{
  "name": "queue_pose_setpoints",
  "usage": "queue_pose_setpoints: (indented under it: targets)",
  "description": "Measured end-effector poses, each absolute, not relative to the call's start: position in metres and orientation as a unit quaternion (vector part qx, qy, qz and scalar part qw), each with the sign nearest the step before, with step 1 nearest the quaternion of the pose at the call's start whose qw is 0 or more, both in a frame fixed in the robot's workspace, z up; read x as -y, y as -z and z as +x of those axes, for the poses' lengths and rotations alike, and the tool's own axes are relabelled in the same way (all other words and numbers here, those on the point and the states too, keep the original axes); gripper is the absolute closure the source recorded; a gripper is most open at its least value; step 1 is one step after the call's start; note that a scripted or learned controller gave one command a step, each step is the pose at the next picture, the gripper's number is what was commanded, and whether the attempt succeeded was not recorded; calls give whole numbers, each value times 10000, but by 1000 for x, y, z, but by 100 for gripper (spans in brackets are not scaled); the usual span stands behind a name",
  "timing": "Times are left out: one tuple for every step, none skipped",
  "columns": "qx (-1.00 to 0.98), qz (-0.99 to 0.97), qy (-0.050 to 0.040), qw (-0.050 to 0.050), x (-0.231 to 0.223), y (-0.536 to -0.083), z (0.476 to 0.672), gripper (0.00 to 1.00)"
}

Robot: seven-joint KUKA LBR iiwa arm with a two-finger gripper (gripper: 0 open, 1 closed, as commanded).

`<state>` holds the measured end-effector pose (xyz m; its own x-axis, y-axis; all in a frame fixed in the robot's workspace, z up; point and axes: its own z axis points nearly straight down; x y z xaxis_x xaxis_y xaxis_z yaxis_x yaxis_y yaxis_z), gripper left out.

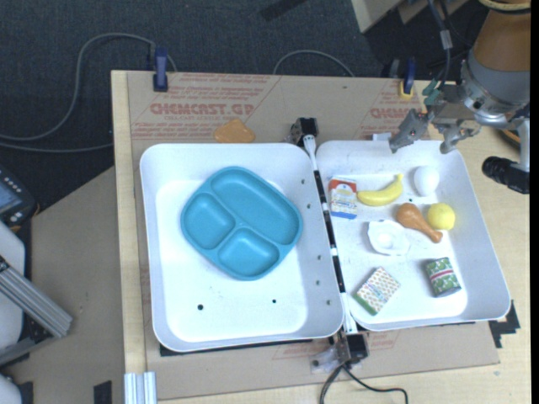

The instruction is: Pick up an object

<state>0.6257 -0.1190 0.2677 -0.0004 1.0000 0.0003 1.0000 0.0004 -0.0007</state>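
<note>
Banana (381, 193) lies near right bin (480, 251) far edge; gripper (428, 133) hovers over that edge, fingers spread, holding nothing, likely poised to descend.

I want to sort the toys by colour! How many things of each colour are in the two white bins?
Blue: 1, the divided plate
Yellow: 2, the banana and lemon
White: 2, the egg and fried egg
Brown: 1, the drumstick
Green: 1, the can
Mixed colours: 2, the carton and box
Total: 9
</note>
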Motion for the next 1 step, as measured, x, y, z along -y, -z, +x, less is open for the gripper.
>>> queue_pose_setpoints:
  targets:
    - [7060, -7082, -42, 58, 143, -128, 622, 0]
